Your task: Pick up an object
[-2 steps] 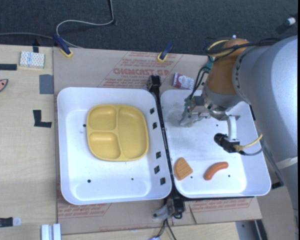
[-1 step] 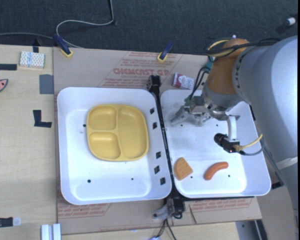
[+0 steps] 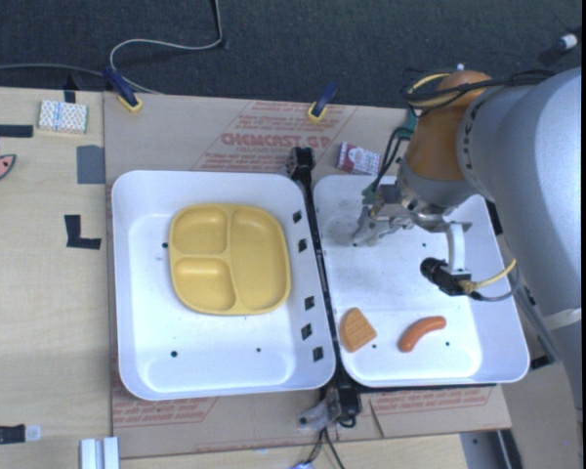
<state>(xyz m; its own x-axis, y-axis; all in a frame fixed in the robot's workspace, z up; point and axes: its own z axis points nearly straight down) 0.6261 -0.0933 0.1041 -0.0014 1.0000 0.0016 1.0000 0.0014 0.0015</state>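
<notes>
From my seat I see the arm (image 3: 527, 174) reaching in over the right bin (image 3: 488, 364), its gripper (image 3: 371, 231) low over that bin's upper left area, near the divider between the two bins. I cannot tell how the jaws stand. A toy sausage (image 3: 422, 333) and a small orange cracker-like piece (image 3: 356, 328) lie near the right bin's front edge, well apart from the gripper. A yellow divided plate (image 3: 229, 259) sits in the left bin (image 3: 142, 360).
</notes>
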